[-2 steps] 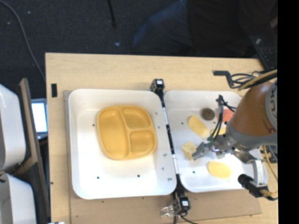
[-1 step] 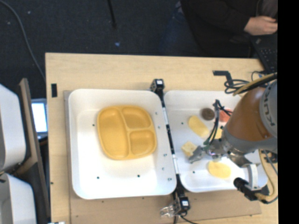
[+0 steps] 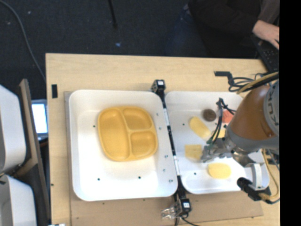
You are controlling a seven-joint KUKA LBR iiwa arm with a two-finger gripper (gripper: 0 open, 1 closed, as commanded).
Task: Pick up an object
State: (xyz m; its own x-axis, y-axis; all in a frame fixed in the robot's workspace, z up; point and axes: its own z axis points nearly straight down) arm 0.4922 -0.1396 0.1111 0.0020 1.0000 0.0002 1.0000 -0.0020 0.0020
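The gripper (image 3: pixel 207 153) sits low in the right white bin (image 3: pixel 188 182), by a flat yellow square piece (image 3: pixel 193 151); I cannot tell its grip.

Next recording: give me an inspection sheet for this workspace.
Surface: wooden bench bearing left bin and right bin.
Job's things: right bin holds yellow oval, yellow block, flat yellow piece, brown disc.
Clutter: yellow divided tray in left bin.
Claw: claw low over right bin; grip unclear.
Cables: bundle at bench's far right.
Surroundings: dark floor, a person's hand at a keyboard.
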